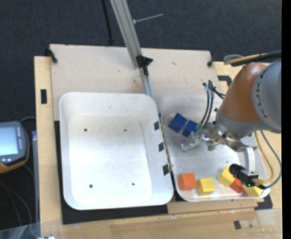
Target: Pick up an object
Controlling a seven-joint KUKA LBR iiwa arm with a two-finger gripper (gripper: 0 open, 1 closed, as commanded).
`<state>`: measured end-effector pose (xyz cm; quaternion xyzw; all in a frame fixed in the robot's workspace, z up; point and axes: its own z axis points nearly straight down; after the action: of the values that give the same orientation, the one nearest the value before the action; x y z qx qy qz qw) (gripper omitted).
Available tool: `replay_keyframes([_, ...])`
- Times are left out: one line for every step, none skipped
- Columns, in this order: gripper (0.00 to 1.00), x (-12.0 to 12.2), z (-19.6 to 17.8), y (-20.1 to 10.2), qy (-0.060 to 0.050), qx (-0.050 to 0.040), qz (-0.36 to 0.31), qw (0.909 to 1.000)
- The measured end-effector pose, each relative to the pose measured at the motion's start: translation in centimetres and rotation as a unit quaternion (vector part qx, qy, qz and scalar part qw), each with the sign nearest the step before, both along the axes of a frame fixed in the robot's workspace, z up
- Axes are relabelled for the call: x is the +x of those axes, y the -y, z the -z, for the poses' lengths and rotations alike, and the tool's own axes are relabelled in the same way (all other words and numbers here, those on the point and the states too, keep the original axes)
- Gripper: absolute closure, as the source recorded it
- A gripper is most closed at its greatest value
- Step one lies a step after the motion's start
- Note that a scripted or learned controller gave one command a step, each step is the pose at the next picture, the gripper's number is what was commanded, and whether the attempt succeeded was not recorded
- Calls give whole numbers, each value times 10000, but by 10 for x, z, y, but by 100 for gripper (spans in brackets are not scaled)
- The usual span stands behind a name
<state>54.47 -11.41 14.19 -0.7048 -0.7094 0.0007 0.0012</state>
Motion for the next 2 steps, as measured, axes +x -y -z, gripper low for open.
replay_keyframes([0, 74, 39, -9, 30, -7, 5, 10000])
replay_keyframes([100, 73, 26, -6, 25, -20, -12, 10000])
